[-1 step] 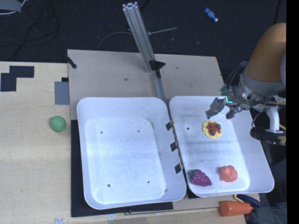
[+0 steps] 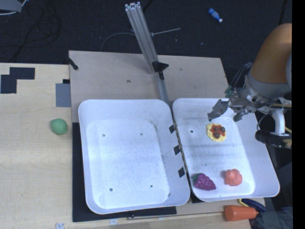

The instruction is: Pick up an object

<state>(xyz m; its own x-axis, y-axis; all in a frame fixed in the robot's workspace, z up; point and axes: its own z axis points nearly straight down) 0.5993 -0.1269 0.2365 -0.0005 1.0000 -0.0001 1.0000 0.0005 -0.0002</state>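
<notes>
In the right bin (image 2: 252,163) lie three toy foods: a yellow disc with red and dark topping (image 2: 216,131) near the middle, a purple grape bunch (image 2: 205,182) at the front left, and a pink-orange lump (image 2: 233,177) at the front right. My gripper (image 2: 227,112) hangs over the bin's back part, just above and behind the yellow disc. Its two dark fingers are spread apart with nothing between them.
The left bin (image 2: 90,128) sits beside the right one. A green ball (image 2: 59,126) lies on the bench to the left. An orange carrot-like toy (image 2: 239,213) lies outside the right bin's front edge. A metal rail (image 2: 145,37) slants up behind the bins.
</notes>
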